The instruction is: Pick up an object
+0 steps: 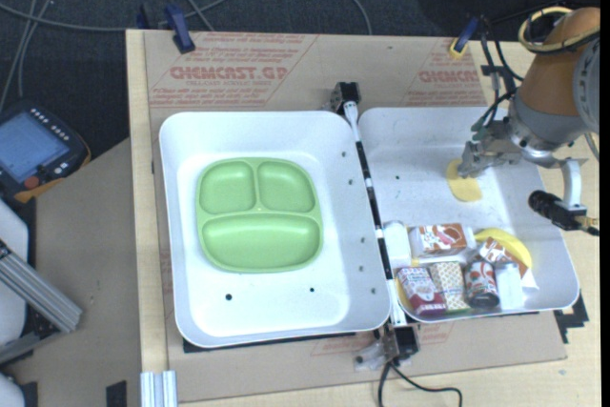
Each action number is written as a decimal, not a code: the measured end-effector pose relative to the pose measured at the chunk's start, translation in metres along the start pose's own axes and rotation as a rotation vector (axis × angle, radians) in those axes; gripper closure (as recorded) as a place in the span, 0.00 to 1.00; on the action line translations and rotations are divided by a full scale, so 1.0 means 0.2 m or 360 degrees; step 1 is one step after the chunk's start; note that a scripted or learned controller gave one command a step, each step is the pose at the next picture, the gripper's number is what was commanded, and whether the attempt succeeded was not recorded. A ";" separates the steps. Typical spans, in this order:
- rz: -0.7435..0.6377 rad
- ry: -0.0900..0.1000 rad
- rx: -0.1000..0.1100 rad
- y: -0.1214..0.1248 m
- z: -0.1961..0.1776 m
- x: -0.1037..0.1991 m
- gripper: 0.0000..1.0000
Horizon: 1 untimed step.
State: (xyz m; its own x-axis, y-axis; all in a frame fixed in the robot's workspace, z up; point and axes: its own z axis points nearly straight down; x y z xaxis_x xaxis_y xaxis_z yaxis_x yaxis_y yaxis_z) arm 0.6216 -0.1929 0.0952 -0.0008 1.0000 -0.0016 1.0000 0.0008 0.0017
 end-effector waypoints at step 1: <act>0.0000 0.0000 0.0001 0.00 0.00 0.00 0.00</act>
State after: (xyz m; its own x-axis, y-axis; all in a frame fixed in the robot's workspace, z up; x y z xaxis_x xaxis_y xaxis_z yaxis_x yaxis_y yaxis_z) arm 0.6214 -0.1929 0.0950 -0.0009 1.0000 -0.0017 1.0000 0.0009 0.0012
